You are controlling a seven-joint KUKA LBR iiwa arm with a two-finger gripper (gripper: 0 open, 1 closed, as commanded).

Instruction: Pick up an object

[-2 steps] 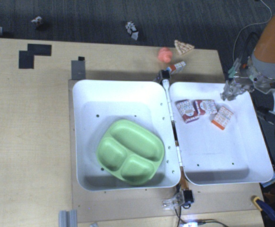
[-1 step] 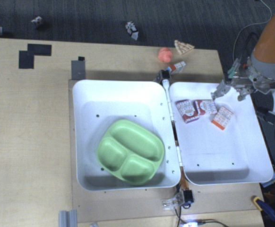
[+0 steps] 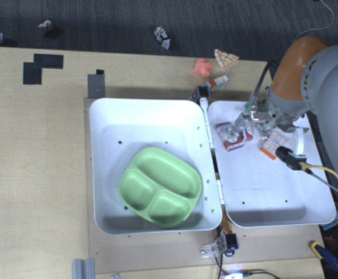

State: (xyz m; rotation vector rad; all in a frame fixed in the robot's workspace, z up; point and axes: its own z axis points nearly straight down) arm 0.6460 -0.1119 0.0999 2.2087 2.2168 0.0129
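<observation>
A pale wooden counter [image 3: 35, 156] carries two white bins, with dark carpet beyond its far edge. The end effector [image 3: 251, 120] sits low over the right bin [image 3: 273, 196], near its far edge; whether it grips anything is unclear. A red-and-white packet [image 3: 232, 137] lies flat just beside it, its print unreadable. A green divided tray [image 3: 160, 185] fills the left bin [image 3: 105, 156], tilted, long axis diagonal.

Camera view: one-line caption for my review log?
Gripper low in right bin over a red-and-white packet; green tray in left bin.
</observation>
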